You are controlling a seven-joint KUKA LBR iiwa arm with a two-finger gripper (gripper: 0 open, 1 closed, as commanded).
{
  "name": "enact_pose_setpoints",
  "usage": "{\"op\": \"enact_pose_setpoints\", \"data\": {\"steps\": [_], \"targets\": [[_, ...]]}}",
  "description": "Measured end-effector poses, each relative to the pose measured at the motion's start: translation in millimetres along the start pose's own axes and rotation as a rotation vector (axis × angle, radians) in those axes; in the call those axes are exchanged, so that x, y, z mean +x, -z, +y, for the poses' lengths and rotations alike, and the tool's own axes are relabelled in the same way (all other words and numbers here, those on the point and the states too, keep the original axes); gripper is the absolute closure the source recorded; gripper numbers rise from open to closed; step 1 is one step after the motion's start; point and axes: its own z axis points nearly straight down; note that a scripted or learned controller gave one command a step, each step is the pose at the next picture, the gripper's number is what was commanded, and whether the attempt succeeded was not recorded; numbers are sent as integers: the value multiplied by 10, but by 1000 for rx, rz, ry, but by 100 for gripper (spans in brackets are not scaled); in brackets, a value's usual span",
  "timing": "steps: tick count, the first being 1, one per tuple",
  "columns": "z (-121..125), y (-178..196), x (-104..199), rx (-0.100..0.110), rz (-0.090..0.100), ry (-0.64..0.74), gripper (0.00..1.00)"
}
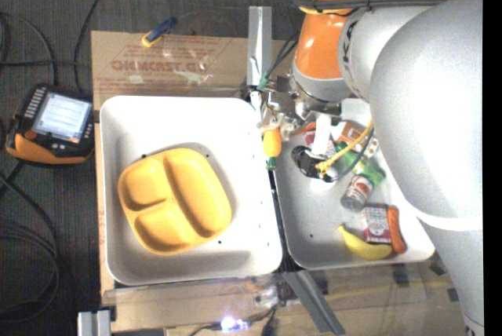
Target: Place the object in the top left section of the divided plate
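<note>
Here the arm (416,83) enters from three o'clock and fills the right of the camera view, its orange band (325,44) sitting above the wrist. Two white bins lie side by side: the left bin (149,111) bears the yellow plate (174,199), and the right bin (314,248) bears a clutter that includes a banana (362,242) and a small can (358,191). The gripper (272,129) hangs over the rim between the bins, and a small orange object (271,143), carrot-like, hangs below it with its long axis running twelve to six; it appears grasped, though the contact itself is too small to confirm. The plate lies toward eight o'clock from the gripper, well apart. Its divider ridges mark off three sections, and the target section (141,184) sits at about ten o'clock on the plate, the part farthest from the gripper. The coming move is thus, by judgement, a carry toward eight to nine o'clock, across the large section, before release.
</note>
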Motion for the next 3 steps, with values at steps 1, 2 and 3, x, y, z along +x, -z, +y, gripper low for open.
{"op": "enact_pose_setpoints", "data": {"steps": [1,2,3], "targets": [[60,2,538,0,1,86,100],[-1366,-355,1030,3,3,273,100],[-1361,-353,1024,3,3,272,0]]}}
